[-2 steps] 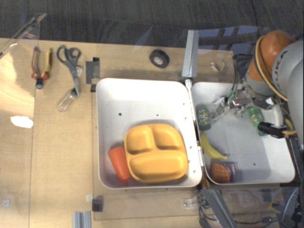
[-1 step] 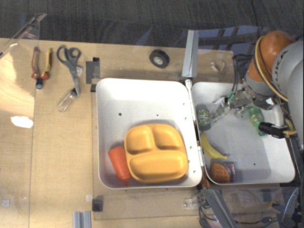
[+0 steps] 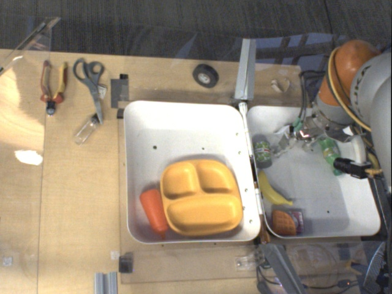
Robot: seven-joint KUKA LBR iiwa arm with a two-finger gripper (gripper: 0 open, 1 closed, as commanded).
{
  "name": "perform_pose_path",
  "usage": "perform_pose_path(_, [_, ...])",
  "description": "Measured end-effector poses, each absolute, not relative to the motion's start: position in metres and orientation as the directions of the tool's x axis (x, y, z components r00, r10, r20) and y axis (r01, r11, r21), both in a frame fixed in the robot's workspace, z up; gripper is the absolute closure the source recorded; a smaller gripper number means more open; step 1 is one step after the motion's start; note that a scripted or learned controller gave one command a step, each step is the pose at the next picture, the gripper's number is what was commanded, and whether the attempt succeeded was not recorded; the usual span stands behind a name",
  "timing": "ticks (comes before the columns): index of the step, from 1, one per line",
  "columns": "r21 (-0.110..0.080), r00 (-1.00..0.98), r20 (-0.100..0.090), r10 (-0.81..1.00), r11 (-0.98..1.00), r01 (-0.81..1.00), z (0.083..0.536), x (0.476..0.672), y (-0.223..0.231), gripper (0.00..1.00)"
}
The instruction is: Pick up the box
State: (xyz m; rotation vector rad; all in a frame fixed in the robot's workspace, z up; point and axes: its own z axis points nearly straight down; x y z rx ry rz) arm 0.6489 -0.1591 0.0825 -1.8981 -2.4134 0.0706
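The box (image 3: 286,222) is small, with an orange face and a purple edge. It lies at the front left of the right bin (image 3: 343,225), just below a yellow banana (image 3: 273,192). My gripper (image 3: 294,134) hangs over the back of the right bin, well behind the box and apart from it. It is between a small greyish-green can (image 3: 263,152) and a green bottle (image 3: 330,153). Nothing from the bin shows in its grasp.
The left bin (image 3: 184,118) holds a yellow divided tray (image 3: 200,196) with an orange carrot-like item (image 3: 153,211) beside it. Scissors (image 3: 92,81), pliers (image 3: 52,86) and a tape roll (image 3: 206,75) lie on the bench behind the bins. A metal divider (image 3: 245,72) stands between the bins.
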Motion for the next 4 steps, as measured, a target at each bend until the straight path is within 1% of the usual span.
perform_pose_path(1, [-0.079,-0.278,0.033,0.960,0.280,0.957,0.083,0.649,-0.163,0.00])
perform_pose_path(2, [-0.067,-0.078,0.038,0.996,0.081,0.995,0.084,0.657,-0.197,0.00])
perform_pose_path(3, [-0.063,-0.080,0.009,0.997,0.080,0.995,0.095,0.655,-0.208,1.00])
perform_pose_path(4, [0.008,-0.424,-0.006,0.906,0.424,0.905,0.210,0.634,-0.163,1.00])
